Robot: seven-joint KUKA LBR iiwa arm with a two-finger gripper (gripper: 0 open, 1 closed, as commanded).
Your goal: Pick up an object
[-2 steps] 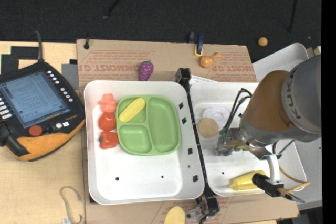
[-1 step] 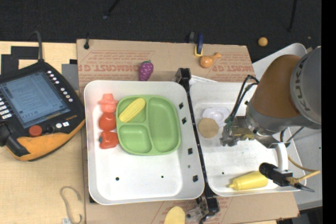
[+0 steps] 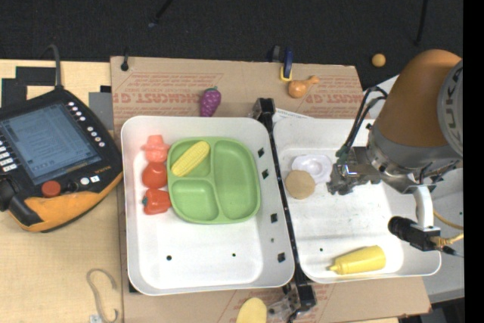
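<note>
**Still nothing lifted: the claw hangs low in the right bin**

Look first at the round tan ball (image 3: 300,184): it lies on the floor of the shallow white right-hand bin (image 3: 363,234), close to the divider, touching the edge of a flat white round lid (image 3: 311,166). Just to its right you see the dark two-finger gripper (image 3: 342,181) low over the bin floor, near the ball but apart from it. You cannot tell from this slant whether the claw is spread or closed; nothing shows between its tips. Above it sits the grey arm with its orange band (image 3: 425,98).

Nearer the front wall of that bin lies a yellow plastic squeeze bottle (image 3: 358,261) on its side.

In the shallow white left-hand bin (image 3: 200,261) you have a green three-compartment plate (image 3: 219,189) with a yellow toy corn cob (image 3: 189,157) in its upper-left compartment, and a column of red and pink toy pieces (image 3: 154,176) just beside the plate's left rim.

Behind the bins, on the cardboard, rest a purple toy grape bunch (image 3: 210,100) and a small orange toy gourd (image 3: 300,86). At far left a black-and-orange control pendant (image 3: 51,155) lies on the bench.
</note>
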